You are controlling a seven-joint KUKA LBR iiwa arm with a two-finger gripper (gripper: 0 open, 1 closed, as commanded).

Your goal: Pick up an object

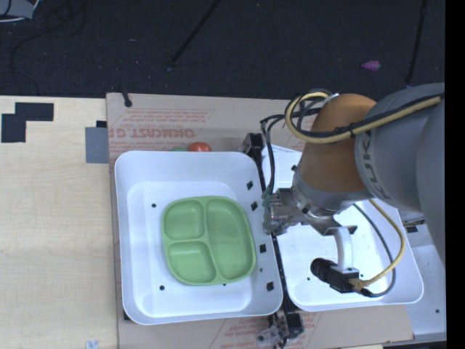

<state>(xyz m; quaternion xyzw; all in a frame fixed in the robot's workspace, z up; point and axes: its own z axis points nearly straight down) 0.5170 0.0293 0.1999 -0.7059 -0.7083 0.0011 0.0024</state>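
Filling the left bin (pixel 138 195), a green divided tray (pixel 208 240) lies flat; pincer (pixel 270 220) state unclear.

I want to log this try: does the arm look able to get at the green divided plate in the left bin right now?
Probably yes. The green plate lies flat and uncovered in the left bin, with nothing on it. The arm hangs over the right bin, just across the divide.
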